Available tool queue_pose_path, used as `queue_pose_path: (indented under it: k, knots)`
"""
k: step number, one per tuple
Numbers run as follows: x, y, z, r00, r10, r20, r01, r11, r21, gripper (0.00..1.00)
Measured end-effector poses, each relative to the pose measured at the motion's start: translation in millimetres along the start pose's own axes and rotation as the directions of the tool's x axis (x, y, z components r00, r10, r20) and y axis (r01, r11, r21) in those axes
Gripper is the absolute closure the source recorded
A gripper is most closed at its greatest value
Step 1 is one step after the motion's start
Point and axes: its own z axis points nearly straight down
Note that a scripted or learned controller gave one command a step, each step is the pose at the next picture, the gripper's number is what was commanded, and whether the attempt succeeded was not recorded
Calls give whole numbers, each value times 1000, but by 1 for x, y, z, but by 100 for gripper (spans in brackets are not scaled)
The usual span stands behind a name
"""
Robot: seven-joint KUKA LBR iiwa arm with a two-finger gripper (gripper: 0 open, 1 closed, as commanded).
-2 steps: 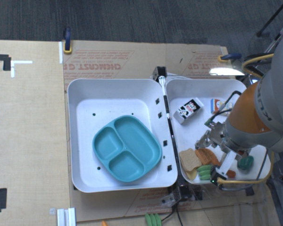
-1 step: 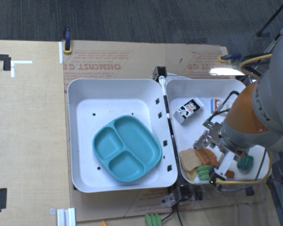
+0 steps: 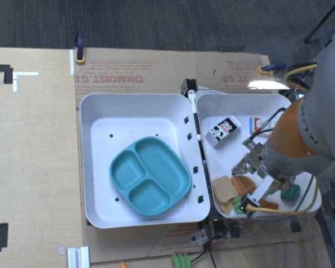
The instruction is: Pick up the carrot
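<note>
Where the right bin (image 3: 234, 102) met its near wall, the carrot (image 3: 268, 205) lay flat, slim and orange, partly tucked under the arm's hardware. The gripper (image 3: 247, 166) hung up-left of it, near but apart; open or clenched, could not tell. An orange-brown lump (image 3: 243, 183) sat just below the gripper, beside a bread slice (image 3: 224, 188). A green item (image 3: 291, 193) lay near the carrot's right. A cow-print carton (image 3: 223, 130) lay in the same bin's far-left part. The left bin (image 3: 128, 108) held a teal divided tray (image 3: 151, 175). Both bins sat on the table (image 3: 33, 177).
</note>
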Motion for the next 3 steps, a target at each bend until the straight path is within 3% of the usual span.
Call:
queue_pose_path:
  k: [1,3]
  knots:
    - [-1,0,0,1000,-4,2,4,1000,1,0]
    - [-4,3,0,981,195,1,-195,981,1,0]
